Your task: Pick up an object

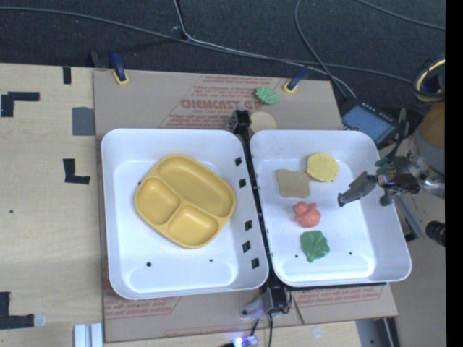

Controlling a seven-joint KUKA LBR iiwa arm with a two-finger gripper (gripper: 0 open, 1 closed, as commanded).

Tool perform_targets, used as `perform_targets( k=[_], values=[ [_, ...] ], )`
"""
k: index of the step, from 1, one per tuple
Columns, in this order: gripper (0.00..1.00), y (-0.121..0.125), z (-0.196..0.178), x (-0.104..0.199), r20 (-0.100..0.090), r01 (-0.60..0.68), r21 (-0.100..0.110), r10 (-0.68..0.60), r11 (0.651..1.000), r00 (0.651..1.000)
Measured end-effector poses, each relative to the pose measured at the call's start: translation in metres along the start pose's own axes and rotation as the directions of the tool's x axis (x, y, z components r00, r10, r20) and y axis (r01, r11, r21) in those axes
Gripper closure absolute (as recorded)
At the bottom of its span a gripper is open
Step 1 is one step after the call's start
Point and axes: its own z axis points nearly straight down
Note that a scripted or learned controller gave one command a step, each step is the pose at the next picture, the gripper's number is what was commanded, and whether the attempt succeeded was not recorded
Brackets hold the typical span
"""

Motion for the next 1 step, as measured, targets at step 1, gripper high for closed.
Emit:
perform_targets(
  k=[1],
  values=[
    [0.0,0.0018,-0.0046,0.0001,0.002,0.003,-0.009,-0.003,1.0,1.0]
  ],
)
